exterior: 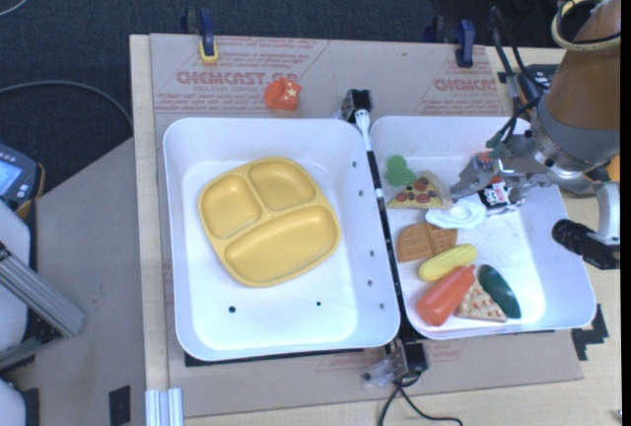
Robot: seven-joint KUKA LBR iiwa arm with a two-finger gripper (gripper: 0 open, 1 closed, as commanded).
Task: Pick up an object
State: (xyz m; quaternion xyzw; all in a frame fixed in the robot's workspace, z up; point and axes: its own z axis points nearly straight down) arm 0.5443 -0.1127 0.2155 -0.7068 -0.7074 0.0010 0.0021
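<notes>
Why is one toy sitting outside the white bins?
The small orange toy looks out of place. It sits on the brown board behind the left bin, while the other toy foods lie together in the right bin.

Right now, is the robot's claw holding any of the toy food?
I can't tell. The gripper sits just above the white fried egg in the right bin, but nothing clearly shows between its fingers.

Two bins sat side by side on the bench (246,380). The left bin (187,247) held a divided plate (268,219). The right bin (562,296) held toy food (455,261) clustered toward its left side, with the claw (485,185) over its far part. A small toy (282,94) lay on the bench beyond the left bin.
</notes>
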